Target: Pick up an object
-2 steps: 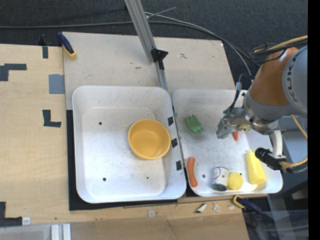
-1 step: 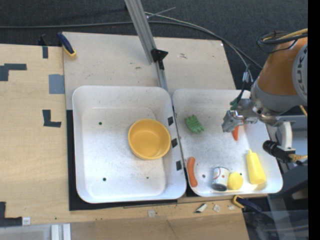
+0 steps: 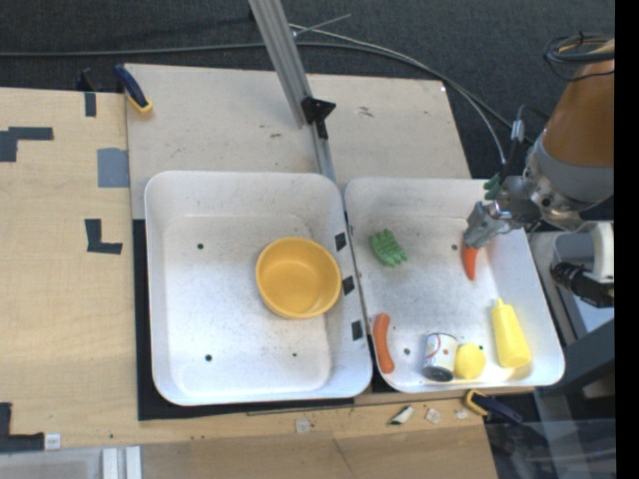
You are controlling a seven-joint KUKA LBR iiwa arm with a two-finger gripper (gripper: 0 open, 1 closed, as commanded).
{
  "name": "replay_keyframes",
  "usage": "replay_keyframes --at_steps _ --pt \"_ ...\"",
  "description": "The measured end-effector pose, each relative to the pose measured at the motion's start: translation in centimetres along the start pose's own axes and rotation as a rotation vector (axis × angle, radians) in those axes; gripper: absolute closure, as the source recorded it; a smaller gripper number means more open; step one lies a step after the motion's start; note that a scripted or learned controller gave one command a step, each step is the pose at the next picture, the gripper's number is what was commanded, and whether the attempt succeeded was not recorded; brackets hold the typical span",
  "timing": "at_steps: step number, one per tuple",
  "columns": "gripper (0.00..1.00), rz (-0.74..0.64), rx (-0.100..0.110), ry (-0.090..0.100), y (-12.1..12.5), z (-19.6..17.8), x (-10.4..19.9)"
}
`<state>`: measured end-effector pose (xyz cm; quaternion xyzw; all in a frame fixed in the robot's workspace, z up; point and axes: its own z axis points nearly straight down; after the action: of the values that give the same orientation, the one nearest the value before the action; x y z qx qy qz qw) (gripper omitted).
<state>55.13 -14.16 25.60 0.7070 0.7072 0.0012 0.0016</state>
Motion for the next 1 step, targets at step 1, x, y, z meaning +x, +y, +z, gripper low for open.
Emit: replay_keyframes --at_steps 1 --pt "1.0 -0.006 0.008 0.003 -0.86 0.08 6.16"
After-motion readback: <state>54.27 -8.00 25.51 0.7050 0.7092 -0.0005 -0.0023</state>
